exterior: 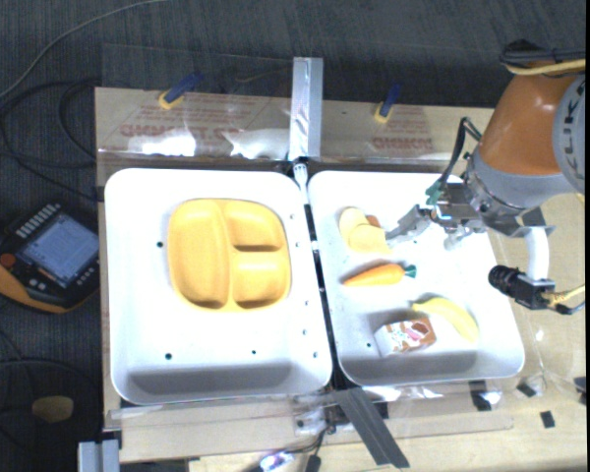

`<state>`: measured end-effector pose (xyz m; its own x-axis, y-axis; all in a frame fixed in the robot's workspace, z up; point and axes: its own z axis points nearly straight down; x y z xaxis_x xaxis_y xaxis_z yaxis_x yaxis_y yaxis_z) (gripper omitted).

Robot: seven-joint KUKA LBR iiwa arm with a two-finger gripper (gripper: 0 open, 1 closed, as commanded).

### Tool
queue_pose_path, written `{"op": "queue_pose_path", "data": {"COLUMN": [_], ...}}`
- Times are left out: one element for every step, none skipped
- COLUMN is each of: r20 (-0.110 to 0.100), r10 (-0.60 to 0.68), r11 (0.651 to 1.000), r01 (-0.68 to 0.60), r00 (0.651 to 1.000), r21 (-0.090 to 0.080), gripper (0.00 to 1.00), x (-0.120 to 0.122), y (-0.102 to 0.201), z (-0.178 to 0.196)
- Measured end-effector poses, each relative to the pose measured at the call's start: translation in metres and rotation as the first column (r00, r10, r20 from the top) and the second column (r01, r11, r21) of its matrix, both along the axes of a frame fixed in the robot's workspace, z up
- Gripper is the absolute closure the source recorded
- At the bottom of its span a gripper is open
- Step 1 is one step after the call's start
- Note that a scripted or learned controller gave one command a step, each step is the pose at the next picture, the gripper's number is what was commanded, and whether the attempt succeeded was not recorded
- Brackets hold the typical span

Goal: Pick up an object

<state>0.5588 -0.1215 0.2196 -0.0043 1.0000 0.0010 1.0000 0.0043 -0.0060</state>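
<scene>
The gripper (413,226) of a grey-and-orange KUKA arm (531,136) hangs over the right-hand bin (501,352), its tip low above the upper middle of the bin floor. Cables and wrist hardware crowd the tool, and from this slanted overhead angle it cannot be told whether the pincer is apart or together; nothing can be made out clamped in it. The arm itself is cut off at the frame's right side.

Just left of the tip lies a pale yellow rounded object (357,229), its right edge partly masked by the tool, so contact between them cannot be judged. Below it rests a toy carrot (376,274), orange with a small green top pointing right, lying crosswise. Nearer the bin's front sit a small packet (406,335) with red-and-white print too blurred to read, and just beside it a yellow banana-like piece (450,315).

The left-hand bin (138,362) holds a yellow divided tray (229,253) with three compartments, set flat near its centre. On the dark floor at far left lies a handheld control pendant (41,254).
</scene>
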Motion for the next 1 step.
{"op": "queue_pose_path", "data": {"r20": [0.0], "r10": [0.069], "r11": [0.998], "r01": [-0.069], "r00": [0.998], "r21": [0.0], "gripper": [0.0], "x": [-0.0435], "y": [-0.0802], "z": [-0.0904]}}
